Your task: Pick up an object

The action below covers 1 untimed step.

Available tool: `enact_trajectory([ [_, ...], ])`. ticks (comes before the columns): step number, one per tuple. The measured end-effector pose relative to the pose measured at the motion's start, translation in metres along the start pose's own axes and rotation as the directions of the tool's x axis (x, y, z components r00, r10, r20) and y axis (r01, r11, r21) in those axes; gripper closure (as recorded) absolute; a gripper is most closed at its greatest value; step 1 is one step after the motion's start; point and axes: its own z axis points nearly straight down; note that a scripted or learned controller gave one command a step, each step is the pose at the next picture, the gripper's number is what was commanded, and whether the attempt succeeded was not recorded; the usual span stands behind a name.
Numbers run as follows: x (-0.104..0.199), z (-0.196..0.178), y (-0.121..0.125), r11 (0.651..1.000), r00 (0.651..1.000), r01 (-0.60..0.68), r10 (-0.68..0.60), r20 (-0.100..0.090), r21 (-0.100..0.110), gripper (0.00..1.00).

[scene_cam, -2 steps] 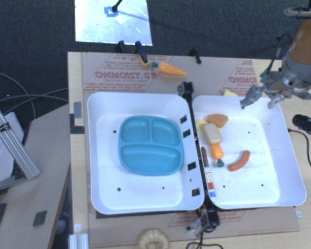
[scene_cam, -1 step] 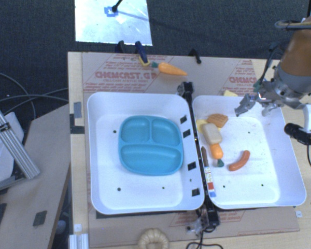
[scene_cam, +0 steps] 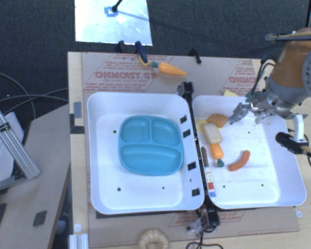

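Observation:
My gripper (scene_cam: 250, 114) hovers over the far part of the right bin (scene_cam: 280, 191), open, with nothing between its fingers. Just left of it lies a tan ridged biscuit (scene_cam: 216, 120). Below the biscuit sit a cream block (scene_cam: 212, 134) and a small orange carrot (scene_cam: 216, 152). A reddish-orange sausage (scene_cam: 238, 160) lies nearer the bin's middle, below the gripper. A yellow piece (scene_cam: 229, 93) peeks over the bin's far rim.
The left bin (scene_cam: 103, 191) holds a blue divided plate (scene_cam: 149, 144). A toy carrot (scene_cam: 168, 69) lies on the cardboard behind the bins. A black divider (scene_cam: 197, 149) runs between the bins. The arm comes in from the right.

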Motion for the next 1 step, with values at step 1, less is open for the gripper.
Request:
enact_trajectory([
  [1, -0.0019, 0.0425, -0.0032, 1.0, 1.0, -0.001, 0.001, 0.0, 0.0, 0.0],
])
